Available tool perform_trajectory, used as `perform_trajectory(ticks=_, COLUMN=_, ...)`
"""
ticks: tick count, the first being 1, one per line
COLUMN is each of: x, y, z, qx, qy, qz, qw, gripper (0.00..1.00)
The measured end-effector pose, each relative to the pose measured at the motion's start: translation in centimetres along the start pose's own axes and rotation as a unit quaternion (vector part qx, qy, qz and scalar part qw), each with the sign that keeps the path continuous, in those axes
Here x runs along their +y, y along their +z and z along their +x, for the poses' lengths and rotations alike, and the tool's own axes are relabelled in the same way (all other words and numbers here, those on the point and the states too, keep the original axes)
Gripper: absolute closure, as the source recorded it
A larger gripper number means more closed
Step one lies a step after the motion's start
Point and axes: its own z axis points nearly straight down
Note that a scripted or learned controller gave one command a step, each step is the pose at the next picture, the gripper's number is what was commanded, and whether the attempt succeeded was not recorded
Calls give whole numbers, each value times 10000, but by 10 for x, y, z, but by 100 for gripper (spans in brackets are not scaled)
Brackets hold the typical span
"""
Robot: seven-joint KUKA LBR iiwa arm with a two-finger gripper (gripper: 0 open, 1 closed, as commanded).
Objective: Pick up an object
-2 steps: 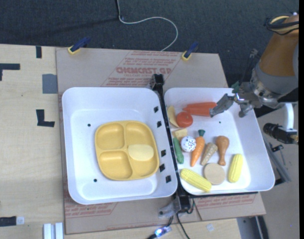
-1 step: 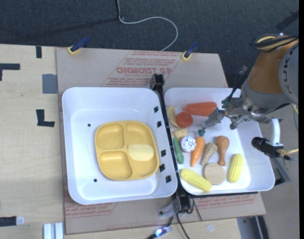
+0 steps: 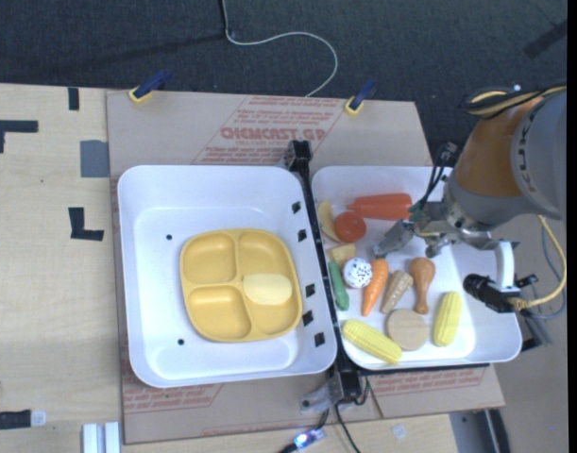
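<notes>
- Left bin point(image 3: 137, 253): holds a yellow plate point(image 3: 239, 283) with four compartments; a pale slice point(image 3: 268, 289) lies in the compartment nearest the right bin.
- Right bin point(image 3: 496, 347): the landmark for the items below.
- Gripper point(image 3: 394, 241): over the bin's middle, reaching in from the right; its dark fingers are slightly spread with nothing between them.
- Sausage point(image 3: 381, 206): toward the bin's far wall, just beyond the gripper.
- Tomato point(image 3: 349, 226): beside the sausage, near the bin's left wall.
- Egg point(image 3: 357, 273) and carrot point(image 3: 374, 286): left of centre, side by side, just below the fingertips.
- Pepper point(image 3: 339, 287): green, along the left wall.
- Drumstick point(image 3: 421, 282): at centre, under the wrist.
- Cone point(image 3: 396, 292): between carrot and drumstick.
- Disc point(image 3: 407, 329): tan, toward the near wall.
- Left corn point(image 3: 371, 341): against the near wall, beside the disc.
- Right corn point(image 3: 447, 317): right of the disc, upright in the view.
</notes>
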Motion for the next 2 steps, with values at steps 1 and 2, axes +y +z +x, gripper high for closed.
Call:
perform_trajectory(ticks=1, x=0, y=41, z=1, qx=-7, qy=-6, qz=-24, qw=10000, gripper=0)
perform_trajectory(ticks=2, x=1, y=28, z=1, qx=-13, qy=-3, qz=-34, qw=10000, gripper=100)
